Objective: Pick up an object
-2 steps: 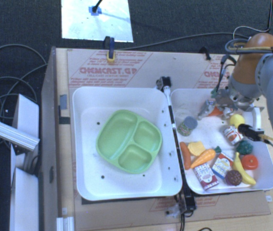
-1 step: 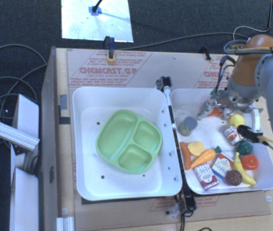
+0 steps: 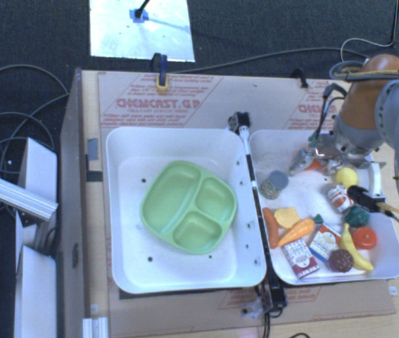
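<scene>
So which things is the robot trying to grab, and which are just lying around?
For the job: gripper, right bin of toy food: carrot, banana, lemon, tomato, can, carton.

Just lying about: green tray, left bin, clamp, cables.

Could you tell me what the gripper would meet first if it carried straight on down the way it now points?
The gripper points down into the right bin; it would probably meet the bin's bare white floor first, though depth is unclear from above.
</scene>
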